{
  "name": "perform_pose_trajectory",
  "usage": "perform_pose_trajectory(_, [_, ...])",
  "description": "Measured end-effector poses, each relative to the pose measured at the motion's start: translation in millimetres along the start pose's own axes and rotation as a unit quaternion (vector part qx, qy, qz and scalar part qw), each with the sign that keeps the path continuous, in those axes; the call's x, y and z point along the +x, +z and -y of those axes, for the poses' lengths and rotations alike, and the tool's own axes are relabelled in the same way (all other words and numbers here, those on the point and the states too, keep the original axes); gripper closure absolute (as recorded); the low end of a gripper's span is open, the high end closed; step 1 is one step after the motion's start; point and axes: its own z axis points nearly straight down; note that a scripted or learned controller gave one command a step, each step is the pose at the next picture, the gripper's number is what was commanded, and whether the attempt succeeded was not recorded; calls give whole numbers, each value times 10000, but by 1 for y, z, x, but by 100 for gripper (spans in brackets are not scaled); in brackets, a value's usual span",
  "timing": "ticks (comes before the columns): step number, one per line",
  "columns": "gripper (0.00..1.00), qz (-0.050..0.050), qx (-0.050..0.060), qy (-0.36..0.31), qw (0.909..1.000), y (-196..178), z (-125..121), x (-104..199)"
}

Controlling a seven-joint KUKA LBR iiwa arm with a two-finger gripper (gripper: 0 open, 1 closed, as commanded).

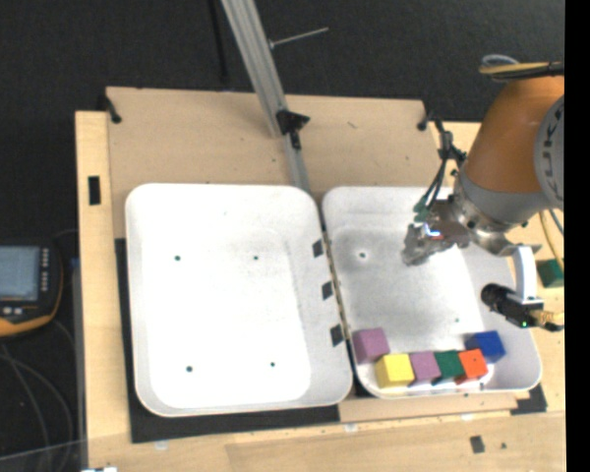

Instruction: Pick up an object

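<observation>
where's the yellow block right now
The yellow block sits at the right bin's near edge, in front of a purple block and left of another purple one.

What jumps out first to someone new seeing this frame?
The row of coloured blocks packed along the near edge of the right bin: purple, yellow, mauve, green, orange and blue. Next, the grey arm with its orange band coming in from the right, its gripper above the bin's bare upper part, apart from the blocks. The left bin lies beside it.
</observation>
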Motion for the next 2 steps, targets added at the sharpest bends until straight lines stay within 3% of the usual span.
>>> perform_pose_trajectory(1, [100,3,-19,-3,10000,1,34,56])
perform_pose_trajectory(2, [100,9,-32,-2,10000,14,19,97])
